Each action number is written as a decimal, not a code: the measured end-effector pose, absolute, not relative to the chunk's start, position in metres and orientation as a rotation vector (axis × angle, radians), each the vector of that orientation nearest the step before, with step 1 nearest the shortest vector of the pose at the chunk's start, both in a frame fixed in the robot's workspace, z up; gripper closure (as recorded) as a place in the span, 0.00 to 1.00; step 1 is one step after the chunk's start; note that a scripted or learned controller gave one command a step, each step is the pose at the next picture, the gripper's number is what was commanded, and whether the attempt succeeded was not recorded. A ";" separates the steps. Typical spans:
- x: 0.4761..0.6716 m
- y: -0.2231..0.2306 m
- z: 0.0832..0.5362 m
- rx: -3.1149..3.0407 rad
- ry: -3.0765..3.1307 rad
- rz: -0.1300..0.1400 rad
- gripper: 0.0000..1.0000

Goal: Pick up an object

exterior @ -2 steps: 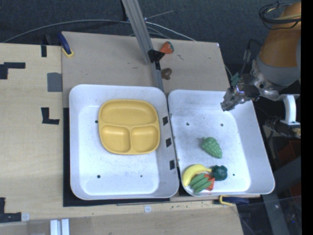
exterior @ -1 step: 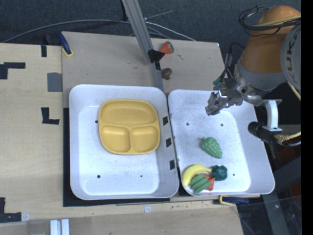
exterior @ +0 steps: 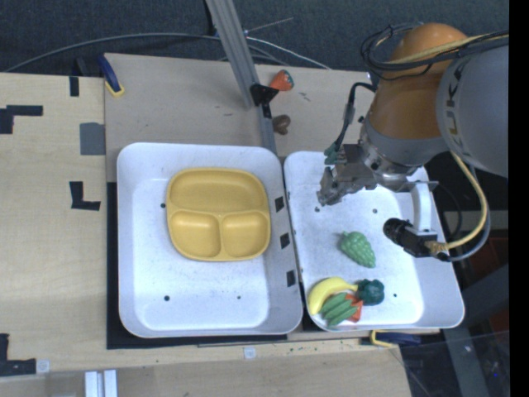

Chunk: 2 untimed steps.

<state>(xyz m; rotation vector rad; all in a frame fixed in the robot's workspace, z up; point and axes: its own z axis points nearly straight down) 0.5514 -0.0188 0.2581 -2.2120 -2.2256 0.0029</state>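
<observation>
could easily close on nothing here, gripper [exterior: 333,190] up top of the right bin [exterior: 438,304], can't tell its opening, green grapes [exterior: 357,248] lower down, well apart, banana pile [exterior: 339,298] crowding the bottom corner

I see the arm [exterior: 463,98] entering from the right of the view, its grey body bending toward the centre. The orange band [exterior: 413,81] sits above the wrist [exterior: 388,151], with black cables looped over it. The wrist points down and to the left. The gripper [exterior: 326,195] hangs at its end, tips lowest. A black fitting [exterior: 409,236] with a yellow hose projects from the arm's lower side
</observation>
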 end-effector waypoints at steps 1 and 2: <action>0.535 0.032 0.257 -2.211 -2.227 0.002 1.00; 0.504 0.075 0.249 -2.212 -2.225 0.005 1.00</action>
